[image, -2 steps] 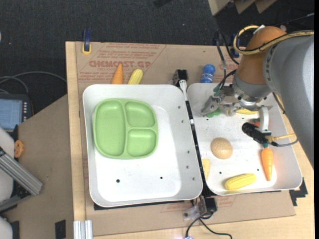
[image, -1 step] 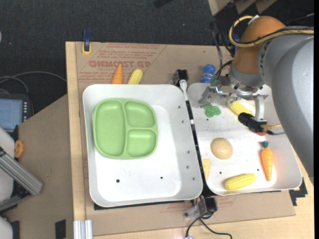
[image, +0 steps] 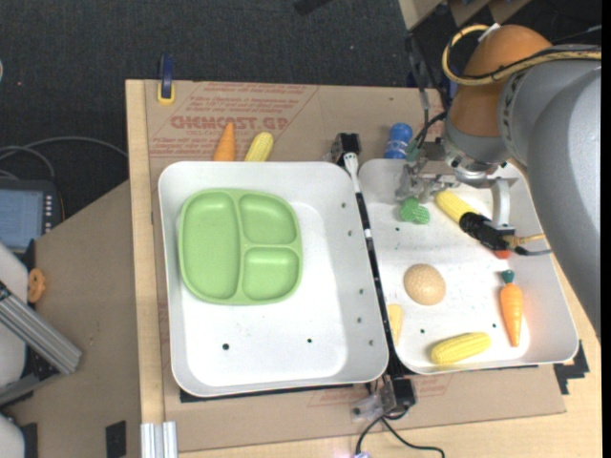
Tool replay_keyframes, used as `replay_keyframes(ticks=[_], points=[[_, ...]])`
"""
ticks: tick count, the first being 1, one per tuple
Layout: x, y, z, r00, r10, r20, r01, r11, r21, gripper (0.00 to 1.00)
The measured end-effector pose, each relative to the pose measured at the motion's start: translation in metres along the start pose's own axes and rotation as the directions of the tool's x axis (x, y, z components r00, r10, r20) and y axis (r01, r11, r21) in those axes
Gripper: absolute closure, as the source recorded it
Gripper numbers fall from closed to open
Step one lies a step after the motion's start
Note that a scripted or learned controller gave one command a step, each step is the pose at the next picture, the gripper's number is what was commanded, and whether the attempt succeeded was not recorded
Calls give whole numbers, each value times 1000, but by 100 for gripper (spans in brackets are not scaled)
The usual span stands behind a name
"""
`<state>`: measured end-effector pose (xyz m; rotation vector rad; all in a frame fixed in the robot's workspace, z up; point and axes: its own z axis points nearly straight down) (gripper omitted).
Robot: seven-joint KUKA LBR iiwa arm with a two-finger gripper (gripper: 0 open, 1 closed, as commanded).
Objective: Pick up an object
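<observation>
two bins are sitting side by side on the table (image: 286, 113): the left bin (image: 191, 351) is carrying a green plate (image: 196, 246), and the right bin (image: 458, 299) is carrying the loose items. the arm (image: 563, 113) is reaching in over the right bin's far left corner, and the tool (image: 416, 187) is hanging just above a green piece (image: 414, 213). this piece is lying near the bin's far wall and is the likeliest pick. how far the tool is open cannot be told from this angle, nor whether it has hold of anything. a cob (image: 451, 201) is lying just beside the green piece, on the arm's side. a ball (image: 424, 283), a carrot (image: 512, 313) and a second cob (image: 459, 348) are lying well apart from it, nearer the front rim.

judged risks:
- the green piece is looking small and low, so a closing tool could be skimming over it or nudging it aside instead of clamping it.
- the nearby cob is crowding the approach and could be getting pushed, or caught along with the target.
- the corner wall is leaving little room, so a descent drifting toward the rim could be striking the bin.
- a shallow grip on so small a thing could be letting it slip during the lift.
</observation>
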<state>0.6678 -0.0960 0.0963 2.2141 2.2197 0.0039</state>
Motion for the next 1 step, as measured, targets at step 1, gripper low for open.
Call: replay_keyframes(ticks=[1], points=[[80,-38,-96,1000,-6,-7,6,1000,-2,100]])
